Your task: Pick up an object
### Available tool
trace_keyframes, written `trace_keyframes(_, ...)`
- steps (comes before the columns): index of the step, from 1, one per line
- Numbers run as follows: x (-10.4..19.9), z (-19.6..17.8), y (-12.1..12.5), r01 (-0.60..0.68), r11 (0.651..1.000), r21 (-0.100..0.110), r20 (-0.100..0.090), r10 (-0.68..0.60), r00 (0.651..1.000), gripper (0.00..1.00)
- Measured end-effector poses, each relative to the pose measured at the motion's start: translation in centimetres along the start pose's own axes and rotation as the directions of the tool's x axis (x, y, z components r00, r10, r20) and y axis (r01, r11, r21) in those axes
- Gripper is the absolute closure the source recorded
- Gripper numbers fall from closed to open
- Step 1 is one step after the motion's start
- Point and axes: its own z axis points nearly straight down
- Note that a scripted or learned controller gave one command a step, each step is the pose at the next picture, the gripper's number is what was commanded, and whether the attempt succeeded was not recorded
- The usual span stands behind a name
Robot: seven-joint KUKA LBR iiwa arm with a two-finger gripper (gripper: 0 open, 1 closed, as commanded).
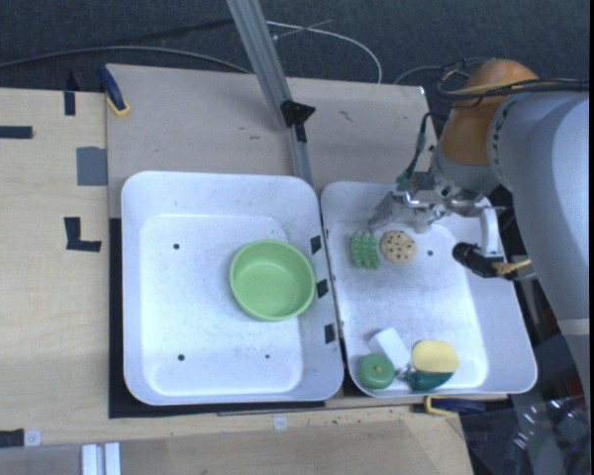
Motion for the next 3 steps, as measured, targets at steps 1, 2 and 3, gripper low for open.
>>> trace_keyframes(1, 0.1, -1.2, 0.1, 0.002, 1.000, -0.002, 0.001, -0.002, 1.000, 1.00)
trace_keyframes(2, 0.5, -5.6, 0.6, 0.000, 1.000, -0.008, 0.000, 0.000, 1.000, 1.00)
trace_keyframes(3, 0.7, -10.3, 1.4, 0.000, 1.000, -0.009, 0.000, 0.000, 1.000, 1.00)
